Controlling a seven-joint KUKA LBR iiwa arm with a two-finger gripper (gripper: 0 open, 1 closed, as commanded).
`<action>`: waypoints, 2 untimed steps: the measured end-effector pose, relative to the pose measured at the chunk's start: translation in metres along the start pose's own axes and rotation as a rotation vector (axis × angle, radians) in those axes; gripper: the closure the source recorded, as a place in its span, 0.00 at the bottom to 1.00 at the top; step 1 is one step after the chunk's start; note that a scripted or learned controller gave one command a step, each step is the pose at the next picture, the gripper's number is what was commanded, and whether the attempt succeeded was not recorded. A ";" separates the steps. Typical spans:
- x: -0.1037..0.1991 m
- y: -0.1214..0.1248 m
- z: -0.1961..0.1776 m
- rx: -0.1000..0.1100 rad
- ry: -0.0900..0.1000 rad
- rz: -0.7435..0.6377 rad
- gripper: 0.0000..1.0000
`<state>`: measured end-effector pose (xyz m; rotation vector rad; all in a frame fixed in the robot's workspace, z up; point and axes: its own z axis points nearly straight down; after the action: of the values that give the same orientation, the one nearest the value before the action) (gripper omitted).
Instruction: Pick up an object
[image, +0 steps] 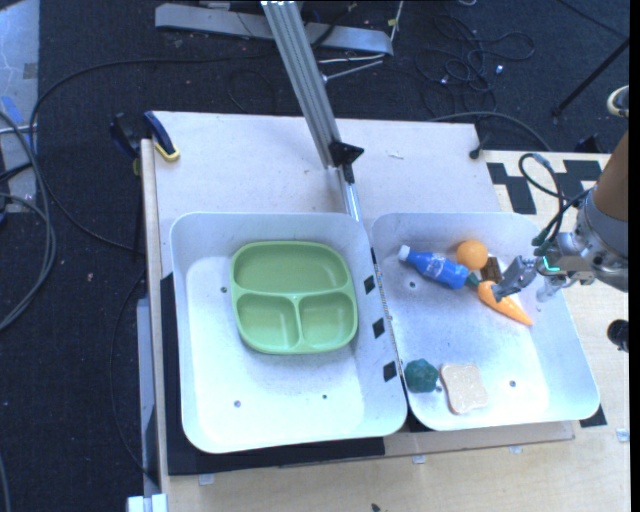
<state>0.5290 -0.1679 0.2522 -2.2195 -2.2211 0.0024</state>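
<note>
Camera view: gripper at frame right, just over carrot in right bin; finger state impossible to tell. Carrot likely light, stiff, smooth; best pinched across thick middle. Counted: one carrot, one blue bottle, one orange, one green lump, one sponge, one tray in left bin.

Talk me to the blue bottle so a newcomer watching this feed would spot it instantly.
Start at the right-hand white bin, the one without the green divided plate. Along its far edge lies a cluster of items; the blue bottle is the leftmost, lying on its side with its white cap pointing left. It is the only blue item there, next to an orange ball and a carrot.
</note>
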 end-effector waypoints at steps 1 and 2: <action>0.000 0.001 -0.001 -0.002 0.000 0.000 0.00; 0.007 0.003 0.061 0.003 0.001 0.000 0.00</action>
<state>0.5319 -0.1614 0.1909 -2.2176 -2.2182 0.0046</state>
